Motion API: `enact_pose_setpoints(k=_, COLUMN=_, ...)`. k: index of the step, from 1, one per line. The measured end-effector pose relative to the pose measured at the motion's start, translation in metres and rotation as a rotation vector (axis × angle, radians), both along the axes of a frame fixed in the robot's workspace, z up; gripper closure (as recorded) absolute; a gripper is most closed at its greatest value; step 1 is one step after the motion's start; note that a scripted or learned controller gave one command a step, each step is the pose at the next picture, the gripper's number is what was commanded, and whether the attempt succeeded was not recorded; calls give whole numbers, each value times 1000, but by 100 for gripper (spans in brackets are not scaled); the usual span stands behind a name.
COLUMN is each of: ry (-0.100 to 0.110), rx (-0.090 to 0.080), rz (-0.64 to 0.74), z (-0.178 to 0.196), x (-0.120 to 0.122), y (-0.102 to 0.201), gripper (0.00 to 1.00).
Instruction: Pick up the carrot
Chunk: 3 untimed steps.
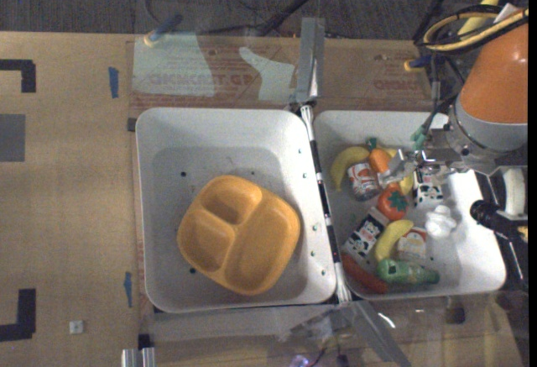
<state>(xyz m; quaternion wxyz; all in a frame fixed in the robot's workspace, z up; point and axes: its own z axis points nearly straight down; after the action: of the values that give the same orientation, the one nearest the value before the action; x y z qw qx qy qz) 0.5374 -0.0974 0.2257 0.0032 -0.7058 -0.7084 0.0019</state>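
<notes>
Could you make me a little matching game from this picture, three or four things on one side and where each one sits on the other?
Things:
1. orange divided plate
2. carrot
3. green bottle
4. yellow banana

Places:
A. right bin, upper left part
B. left bin
C. right bin, near edge, just right of the carrot
D. right bin, near-left corner

Pairs: 1-B, 2-D, 3-C, 4-A

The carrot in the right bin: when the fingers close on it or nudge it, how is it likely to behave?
The carrot looks like a stiff, glossy toy, so probably light and a bit slippery. Its long tapered shape, lying flat against the right bin wall, suggests it may roll or pivot. The milk carton and green bottle crowd it.
</notes>
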Motion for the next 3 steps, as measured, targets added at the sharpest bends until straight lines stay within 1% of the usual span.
enact_pose_setpoints(k=1, ry=-2, rx=-1, rz=-64, z=-74, x=66, y=-17, gripper=0)
enact_pose_setpoints(k=2, ry=-5, rx=-4, rz=-559, z=-108, x=98, y=-29, gripper=0)
enact_pose_setpoints(k=3, ry=-27, rx=6, rz=-266, z=-126, x=134, y=-51, gripper=0)
